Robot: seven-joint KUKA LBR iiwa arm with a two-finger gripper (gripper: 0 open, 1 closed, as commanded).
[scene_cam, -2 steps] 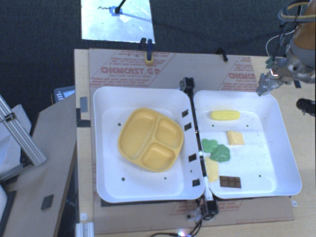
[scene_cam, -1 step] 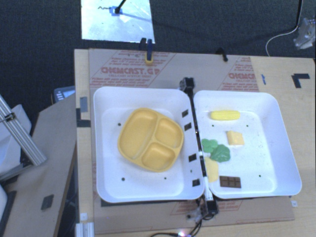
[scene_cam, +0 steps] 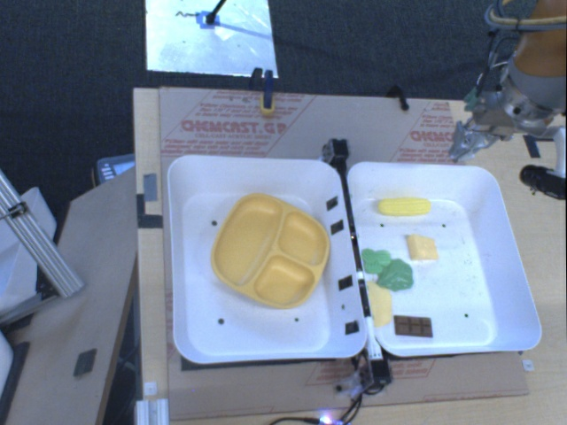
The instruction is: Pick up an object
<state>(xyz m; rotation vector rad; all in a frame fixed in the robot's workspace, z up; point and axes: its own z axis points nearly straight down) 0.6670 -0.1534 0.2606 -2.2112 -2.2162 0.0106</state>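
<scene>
On the counter's left half sits the left white bin, and in it lies a yellow divided plate, turned at an angle so that one corner points toward the bin's near edge. The plate has three compartments: a large one on its left and two smaller ones on its right. It rests flat on the bin floor, apart from all four walls.

A black divider strip runs between the two bins, from the counter's far side to its near edge.

The right white bin holds the loose pieces. Near its left wall, close against the divider, a green leafy piece lies about midway along the bin; a pale yellow wedge touches it on the near side. A brown chocolate bar lies flat just beside the wedge, toward the bin's near edge. Farther back, a small yellow block sits near the bin's middle, and a yellow ear of corn lies crosswise close to the far wall. The corn and the block are apart from each other and from the green piece.

Above the right bin's far right corner hangs the tool, outside the bin's rim and over the counter's far right part, below the arm's orange band. Whether the tool is released or clenched cannot be told; nothing is seen in it, and it is well apart from every piece in the bin.
</scene>
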